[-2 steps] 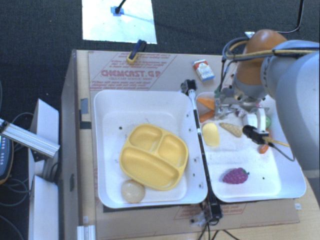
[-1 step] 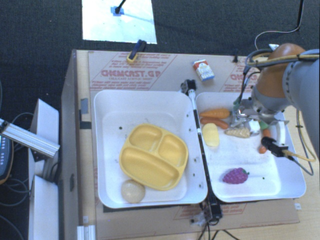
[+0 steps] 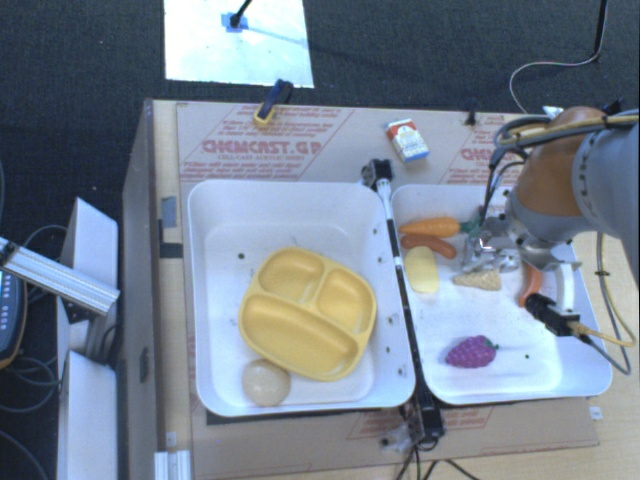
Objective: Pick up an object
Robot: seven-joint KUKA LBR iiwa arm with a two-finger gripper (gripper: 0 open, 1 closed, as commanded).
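Note:
My gripper (image 3: 482, 253) reaches down into the right bin (image 3: 500, 383) from the right, its metal tip low over a tan cracker-like piece (image 3: 478, 281). Just left of the tip lie an orange carrot (image 3: 430, 227) and a reddish sausage (image 3: 428, 243) side by side. A pale yellow oblong piece (image 3: 421, 269) rests below them. A purple bunch of grapes (image 3: 470, 352) sits near the bin's front. An orange curved piece (image 3: 529, 286) lies right of the gripper.
The left bin (image 3: 215, 268) holds a yellow divided tray (image 3: 308, 311) and a pale round item (image 3: 266, 382) at its front. A small red-and-white box (image 3: 407, 140) and a yellow-and-black tool (image 3: 271, 103) lie on the bench behind the bins. Cables hang by the arm.

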